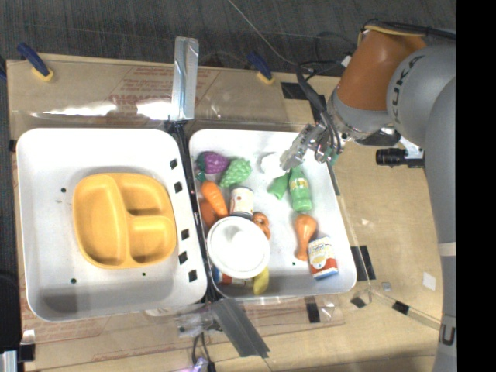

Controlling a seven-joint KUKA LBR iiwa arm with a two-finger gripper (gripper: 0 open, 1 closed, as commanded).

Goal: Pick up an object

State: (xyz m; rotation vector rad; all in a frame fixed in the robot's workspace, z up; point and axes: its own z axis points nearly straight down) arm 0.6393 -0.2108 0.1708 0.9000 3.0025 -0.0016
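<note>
My gripper (298,152) hangs over the far right part of the right bin (256,142), just above a green bottle (300,191) and a small green piece (278,185). Nothing shows between its fingers. In the same bin lie a purple grape bunch (211,162), a green bumpy vegetable (236,171), an orange carrot (212,198), a white can (242,201), a white bowl (239,246), an orange drumstick-shaped toy (304,232) and a small carton with a red base (322,256).
The left bin (46,208) holds a yellow divided tray (124,217). A metal strip (184,80) stands behind the seam between the bins. Blue clamps (35,60) sit on the cardboard at the back. The arm covers the bench's right side.
</note>
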